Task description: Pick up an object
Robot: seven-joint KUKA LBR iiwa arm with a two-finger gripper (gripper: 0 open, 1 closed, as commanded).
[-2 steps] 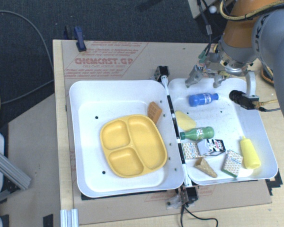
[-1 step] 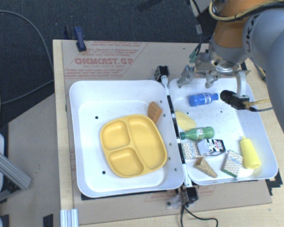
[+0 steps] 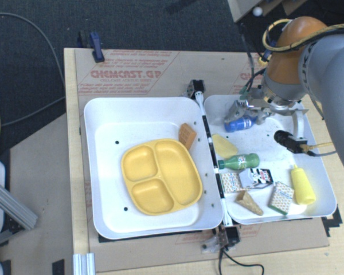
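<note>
Broadly, a dark carpeted floor surrounds the brown cardboard-topped counter, which carries two shallow white bins. Filling the left bin, a yellow three-part plastic tray sits beside a small brown block. Over the right bin, the gripper hangs at a blue cylindrical object; whether its fingers grasp it, I cannot tell.

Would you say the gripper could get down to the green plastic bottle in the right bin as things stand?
Probably yes. The green plastic bottle lies on top near the right bin's left wall, nothing over it, and the gripper is just beyond it, by a blue object.
</note>
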